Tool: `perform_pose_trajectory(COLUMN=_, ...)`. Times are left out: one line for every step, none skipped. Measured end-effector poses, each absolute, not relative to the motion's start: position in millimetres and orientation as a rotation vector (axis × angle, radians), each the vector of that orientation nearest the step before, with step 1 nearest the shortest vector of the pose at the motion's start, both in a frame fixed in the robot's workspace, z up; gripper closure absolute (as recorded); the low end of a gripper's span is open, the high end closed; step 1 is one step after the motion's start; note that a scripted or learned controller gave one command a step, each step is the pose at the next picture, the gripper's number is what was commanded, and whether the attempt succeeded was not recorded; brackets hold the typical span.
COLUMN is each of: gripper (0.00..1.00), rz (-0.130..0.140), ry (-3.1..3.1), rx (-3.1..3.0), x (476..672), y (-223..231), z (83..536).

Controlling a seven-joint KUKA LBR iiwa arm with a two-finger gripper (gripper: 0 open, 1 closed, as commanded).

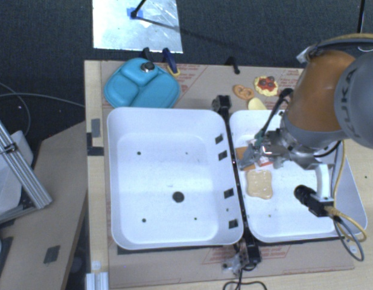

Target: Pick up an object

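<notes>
From above, the arm (331,95) reached in from the right over the right bin (355,204), its end effector (259,153) low near the divider; how far it was open I could not tell. A tan toast-shaped toy (259,183) lay in that bin just below it. The left bin (123,125) sat alongside on the table (204,71).
</notes>
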State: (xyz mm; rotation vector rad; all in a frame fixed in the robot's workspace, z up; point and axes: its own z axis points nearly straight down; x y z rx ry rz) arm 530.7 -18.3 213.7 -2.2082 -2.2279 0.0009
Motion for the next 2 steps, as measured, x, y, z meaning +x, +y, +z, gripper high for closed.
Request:
perform_pose_trajectory(gripper=0.0, rz=0.002, ry=-2.219, rx=-2.223, x=505.2, y=-51.5, z=182.7)
perform_pose_trajectory(gripper=0.0, rz=0.001, ry=-2.221, rx=-2.23, x=543.9, y=-124.1, z=166.5)
